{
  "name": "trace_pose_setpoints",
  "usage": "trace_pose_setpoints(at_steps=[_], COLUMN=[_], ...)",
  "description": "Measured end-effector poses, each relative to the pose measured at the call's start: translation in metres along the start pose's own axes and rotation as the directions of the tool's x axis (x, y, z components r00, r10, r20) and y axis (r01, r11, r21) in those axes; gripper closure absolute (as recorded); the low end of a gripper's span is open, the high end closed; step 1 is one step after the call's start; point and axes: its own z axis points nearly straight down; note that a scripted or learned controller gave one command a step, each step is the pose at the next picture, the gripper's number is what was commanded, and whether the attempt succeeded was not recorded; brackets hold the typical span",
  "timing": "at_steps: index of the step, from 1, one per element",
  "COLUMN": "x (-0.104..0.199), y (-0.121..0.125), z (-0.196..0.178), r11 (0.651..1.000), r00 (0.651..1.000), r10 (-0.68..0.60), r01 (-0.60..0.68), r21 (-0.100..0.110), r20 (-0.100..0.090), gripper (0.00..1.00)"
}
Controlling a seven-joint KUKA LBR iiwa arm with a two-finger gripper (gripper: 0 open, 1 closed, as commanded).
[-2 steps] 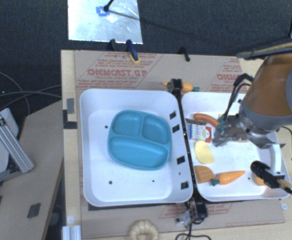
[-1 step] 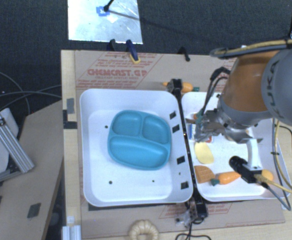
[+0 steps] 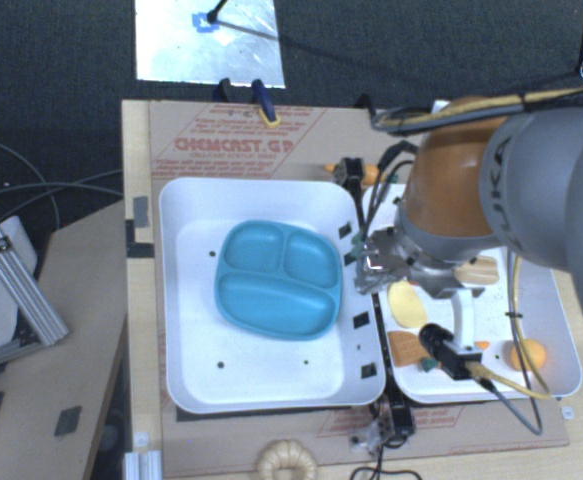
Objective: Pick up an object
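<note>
From my station the claw (image 3: 374, 263) sits low at the left wall of the right bin (image 3: 561, 313), about halfway along that wall, under the grey wrist with its orange band. The wrist covers it, so I cannot tell whether it is spread or pressed together, and I see nothing gripped in it.

Just beside it, toward the bin's near edge, a yellow oval piece (image 3: 407, 305) lies flat on the floor. A brown square piece (image 3: 402, 346) lies nearer the bin's near-left corner, close to the yellow one. A pale block (image 3: 477, 271) shows partly from under the wrist, toward the middle of the bin. An orange ball (image 3: 530, 353) rests near the near-right corner, well apart from the claw.

Across the shared wall, the left bin (image 3: 186, 298) holds a blue divided plate (image 3: 276, 278), lying flat around its middle. Both bins rest on a cardboard sheet (image 3: 233, 140) with red print. A beige ring (image 3: 286, 460) lies on the bench past the left bin's near edge.
</note>
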Motion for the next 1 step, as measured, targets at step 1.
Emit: trace_pose_setpoints(at_steps=[1], x=[0.0299], y=[0.0044], z=[-0.0003], r11=[1.0], r00=[1.0], r10=[0.002], r01=[-0.002], r21=[-0.001], r20=[0.001], gripper=[1.0])
